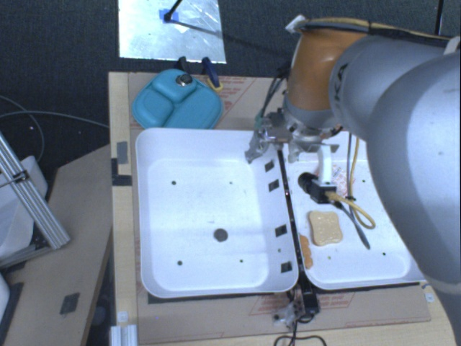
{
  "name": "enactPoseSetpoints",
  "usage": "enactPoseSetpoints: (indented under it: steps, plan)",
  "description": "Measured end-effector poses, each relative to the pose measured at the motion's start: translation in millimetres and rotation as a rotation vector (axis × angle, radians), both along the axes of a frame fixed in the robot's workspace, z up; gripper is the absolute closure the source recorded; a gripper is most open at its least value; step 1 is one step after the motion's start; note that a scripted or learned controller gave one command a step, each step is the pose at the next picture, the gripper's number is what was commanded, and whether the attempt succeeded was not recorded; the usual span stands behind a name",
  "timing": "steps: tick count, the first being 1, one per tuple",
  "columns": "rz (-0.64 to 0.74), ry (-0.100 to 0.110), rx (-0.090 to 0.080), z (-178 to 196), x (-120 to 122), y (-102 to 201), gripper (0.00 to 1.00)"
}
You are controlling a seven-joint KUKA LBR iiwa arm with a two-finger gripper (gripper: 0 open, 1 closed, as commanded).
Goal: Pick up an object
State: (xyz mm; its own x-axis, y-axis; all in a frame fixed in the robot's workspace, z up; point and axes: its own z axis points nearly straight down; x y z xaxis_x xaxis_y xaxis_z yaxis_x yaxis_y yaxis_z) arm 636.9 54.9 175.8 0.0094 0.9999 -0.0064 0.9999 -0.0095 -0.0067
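Above the right bin (392,269), jaws (292,146) hover, aperture unclear.

The bench (122,186), apparently brown board, bears two white bins (202,215) side by side and a teal divided tray (176,101) behind them.

We find no text we can read here. Faint reddish printing runs along the cardboard sheet (241,92) under the bins, but it stays too blurred to make out.
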Motion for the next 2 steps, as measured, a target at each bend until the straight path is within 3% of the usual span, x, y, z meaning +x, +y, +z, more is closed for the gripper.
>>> enactPoseSetpoints:
  steps: [1,2]
  plan:
    - [0.007,-0.003,0.007,49.4,-127.1,-12.7,0.00]
    - [0.023,-0.009,0.012,20.5,-76.7,101.1,0.00]
